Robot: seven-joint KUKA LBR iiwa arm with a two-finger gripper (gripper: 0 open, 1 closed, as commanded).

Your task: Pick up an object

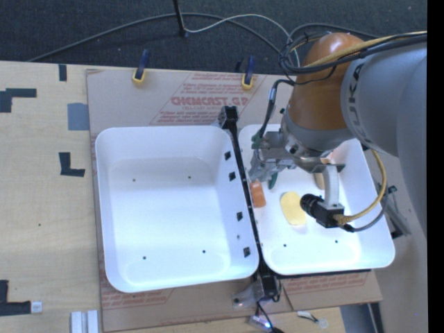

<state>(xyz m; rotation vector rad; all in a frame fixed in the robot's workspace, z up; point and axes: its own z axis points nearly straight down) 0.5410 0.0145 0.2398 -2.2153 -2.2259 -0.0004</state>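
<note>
My claw (262, 175) hangs low in the right white bin (361, 255), hard by the black divider (239, 179); open or shut, I can't tell. Small orange block (258, 197) sits just below it, pale yellow rounded lump (293, 208) nearby. Risk, imo: block's tight to the wall, so I could clip the wall or nudge the block away w/o gripping.

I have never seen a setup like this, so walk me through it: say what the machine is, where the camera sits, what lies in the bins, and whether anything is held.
One fixed camera looks down at a slant on a bench. The big grey arm with an orange band is a robot reaching in from the right. Two shallow white bins sit side by side: the left bin and the right bin. The gripper hangs low in the right bin near the dividing wall, just above a small orange object. A yellow object lies beside it. Whether anything is gripped cannot be told here.
</note>
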